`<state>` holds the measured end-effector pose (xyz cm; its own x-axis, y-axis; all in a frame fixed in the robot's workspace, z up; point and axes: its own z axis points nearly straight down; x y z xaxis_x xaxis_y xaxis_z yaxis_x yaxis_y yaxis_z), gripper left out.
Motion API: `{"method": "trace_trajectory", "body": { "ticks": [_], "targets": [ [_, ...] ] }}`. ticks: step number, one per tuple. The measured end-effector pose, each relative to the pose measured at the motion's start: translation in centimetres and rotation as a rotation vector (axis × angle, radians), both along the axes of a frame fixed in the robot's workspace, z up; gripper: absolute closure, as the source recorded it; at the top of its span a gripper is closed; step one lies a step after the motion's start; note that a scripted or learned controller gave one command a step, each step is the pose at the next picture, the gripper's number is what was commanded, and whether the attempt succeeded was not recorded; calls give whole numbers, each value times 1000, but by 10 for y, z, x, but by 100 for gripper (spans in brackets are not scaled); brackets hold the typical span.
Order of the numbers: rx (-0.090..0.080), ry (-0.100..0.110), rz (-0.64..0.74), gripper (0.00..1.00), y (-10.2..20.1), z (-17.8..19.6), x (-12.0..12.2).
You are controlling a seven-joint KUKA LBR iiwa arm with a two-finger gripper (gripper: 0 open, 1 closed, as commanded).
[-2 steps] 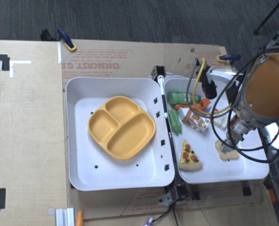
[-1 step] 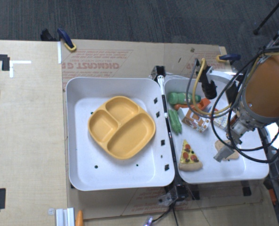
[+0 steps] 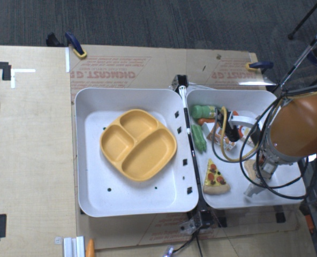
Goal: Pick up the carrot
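Approach step: gripper (image 3: 253, 189) low in right bin (image 3: 287, 199), grip state unclear; carrot (image 3: 206, 121) well apart; next, reach up-left toward it

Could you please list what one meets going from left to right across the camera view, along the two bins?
Left bin → yellow divided plate → green toy vegetable → pizza slice → arm over the right bin.
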<state>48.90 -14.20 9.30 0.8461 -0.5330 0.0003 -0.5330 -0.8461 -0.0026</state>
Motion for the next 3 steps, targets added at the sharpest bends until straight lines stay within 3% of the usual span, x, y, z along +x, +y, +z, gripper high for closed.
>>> {"method": "trace_trajectory", "body": {
  "ticks": [1,2,3],
  "targets": [
    [3,2,74,0,136,98,14],
    [4,2,356,0,119,98,40],
    [3,0,334,0,86,117,75]
  ]
}}
